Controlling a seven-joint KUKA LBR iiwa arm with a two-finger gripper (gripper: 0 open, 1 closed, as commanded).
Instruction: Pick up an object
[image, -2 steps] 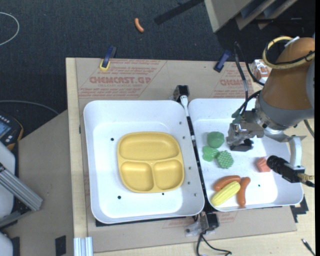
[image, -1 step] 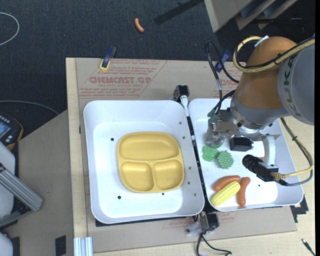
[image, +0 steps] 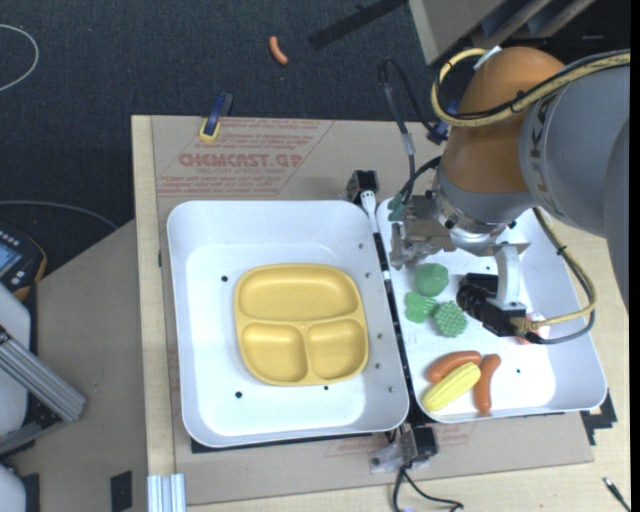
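While grip state cannot be told, hand (image: 425, 243) noted low at right bin's (image: 570, 385) upper left corner. Green toy pieces (image: 433, 296) directly below hand, nearest candidates. Corn cob (image: 451, 385) and sausages (image: 470, 372) farther forward, long axes slanting. Left bin: yellow divided tray (image: 300, 323).

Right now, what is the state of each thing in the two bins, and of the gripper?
Yellow tray: flat in the left bin, right side up, its three sections bare.
Corn: lying in the right bin, touching the sausages.
Sausages: lying beside the corn.
Green pieces: lying loose by the divider.
Gripper: low over the right bin, above the green pieces.
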